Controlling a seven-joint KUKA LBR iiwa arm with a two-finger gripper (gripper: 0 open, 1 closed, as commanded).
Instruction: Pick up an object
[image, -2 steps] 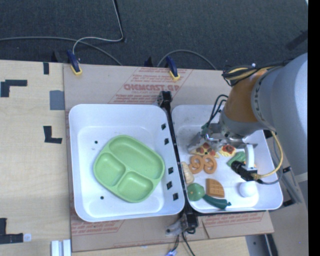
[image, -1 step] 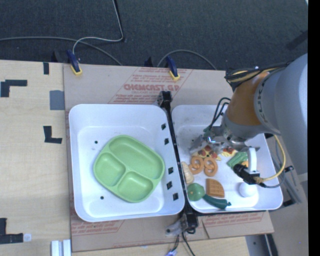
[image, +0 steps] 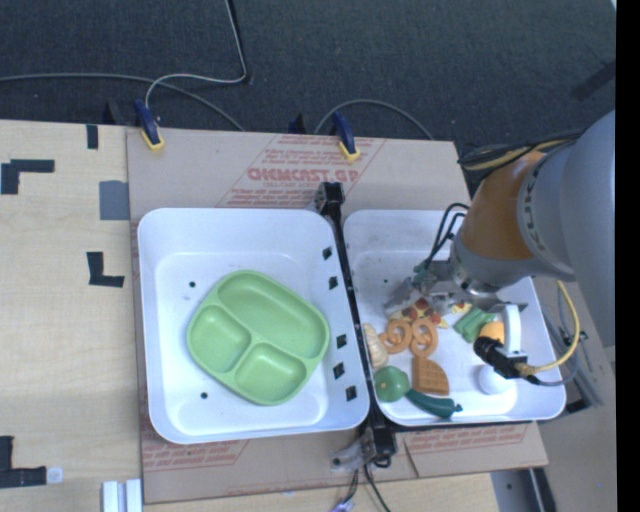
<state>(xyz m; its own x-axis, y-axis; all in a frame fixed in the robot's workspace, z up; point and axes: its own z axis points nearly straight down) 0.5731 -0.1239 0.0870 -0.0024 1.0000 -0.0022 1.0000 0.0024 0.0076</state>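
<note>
My gripper (image: 428, 292) is lowered into the right bin (image: 385, 232), just above a heap of toy food; whether it is parted or closed I cannot tell from this slant. Directly beneath it lie the pretzels (image: 412, 335), likely my target, since the tool hangs closest to them. Beside them sit a tan wedge (image: 431, 378), a green leafy piece (image: 391, 381) and a dark green pod (image: 432, 404), crowded toward the near wall. Nothing is lifted yet. The left bin (image: 160, 300) bears a green divided plate (image: 258, 336), well apart from my reach.
</note>
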